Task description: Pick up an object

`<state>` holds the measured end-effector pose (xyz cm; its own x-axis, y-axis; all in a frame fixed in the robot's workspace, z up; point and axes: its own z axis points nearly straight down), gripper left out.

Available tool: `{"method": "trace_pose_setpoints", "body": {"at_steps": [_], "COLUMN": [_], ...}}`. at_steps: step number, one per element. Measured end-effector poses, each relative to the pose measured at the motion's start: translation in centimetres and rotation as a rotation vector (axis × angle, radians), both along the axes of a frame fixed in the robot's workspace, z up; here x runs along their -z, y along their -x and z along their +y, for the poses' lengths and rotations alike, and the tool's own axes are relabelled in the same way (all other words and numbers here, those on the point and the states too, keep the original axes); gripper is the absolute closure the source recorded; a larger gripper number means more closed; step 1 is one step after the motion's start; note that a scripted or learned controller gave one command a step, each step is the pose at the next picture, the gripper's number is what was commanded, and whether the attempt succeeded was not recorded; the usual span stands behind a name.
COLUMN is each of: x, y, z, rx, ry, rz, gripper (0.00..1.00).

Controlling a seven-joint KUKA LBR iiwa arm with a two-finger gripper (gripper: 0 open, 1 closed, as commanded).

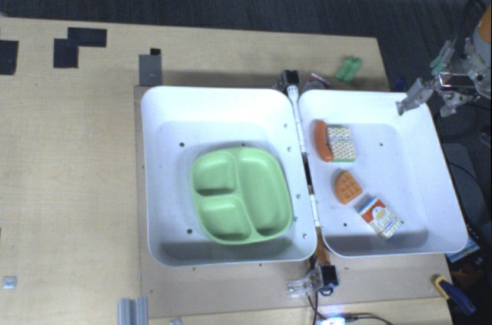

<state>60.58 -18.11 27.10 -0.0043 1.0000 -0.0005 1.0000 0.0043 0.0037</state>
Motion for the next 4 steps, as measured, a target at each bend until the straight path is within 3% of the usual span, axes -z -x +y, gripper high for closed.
{"method": "trace_pose_setpoints", "body": {"at_steps": [1, 2, 3, 4], "x": [17.5, 18.4, 17.3, 17.3], "y": [0.4, 8.1, 7.9, 7.9], "z": [-2.3, 3.6, 3.6, 3.6], "rx": [-0.001, 0.003, 0.003, 0.002], "ry": [0.001, 0.000, 0.001, 0.001], "rz": [-0.002, -0.004, -0.010, -0.010], "gripper": [0.00, 0.00, 1.00, 0.00]}}
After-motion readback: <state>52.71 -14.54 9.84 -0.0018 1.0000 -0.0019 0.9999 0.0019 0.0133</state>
